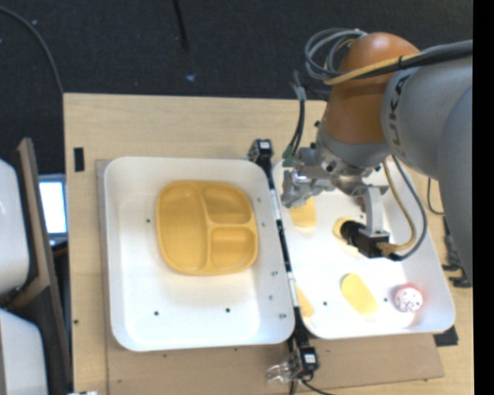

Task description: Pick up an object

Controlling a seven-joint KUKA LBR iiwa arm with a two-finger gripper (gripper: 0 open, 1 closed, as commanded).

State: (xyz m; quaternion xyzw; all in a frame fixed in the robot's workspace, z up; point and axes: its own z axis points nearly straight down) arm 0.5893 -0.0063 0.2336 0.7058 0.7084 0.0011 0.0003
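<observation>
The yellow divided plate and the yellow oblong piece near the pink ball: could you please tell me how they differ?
The yellow divided plate lies in the left bin; the yellow oblong piece lies in the right bin. The plate is far larger and moulded into compartments, while the piece is small and plain. The plate lies alone; the piece has a pink ball beside it. Both are yellow.

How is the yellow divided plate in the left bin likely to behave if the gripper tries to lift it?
The yellow divided plate looks like moulded plastic, so probably stiff and light. It lies flat in the left bin, so its low rim may be hard to grip. Glossy surface: possibly slippery.
</observation>
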